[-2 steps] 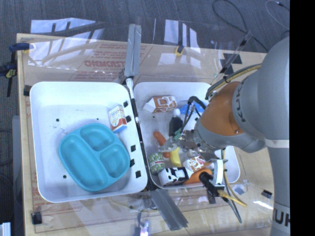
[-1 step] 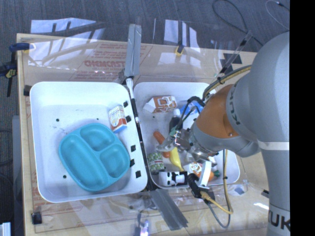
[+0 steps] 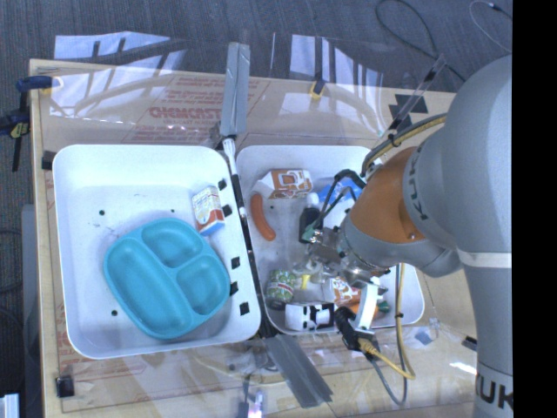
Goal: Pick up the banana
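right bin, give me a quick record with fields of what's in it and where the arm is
arm: over the right bin, wrist low among the items
hot dog: near the bin's left wall
small carton: by the far wall
can: green label, near the middle
banana: cannot make one out
left bin: teal divided plate, small box

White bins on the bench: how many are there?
2. The left bin holds a teal divided plate; the right bin lies under the arm.
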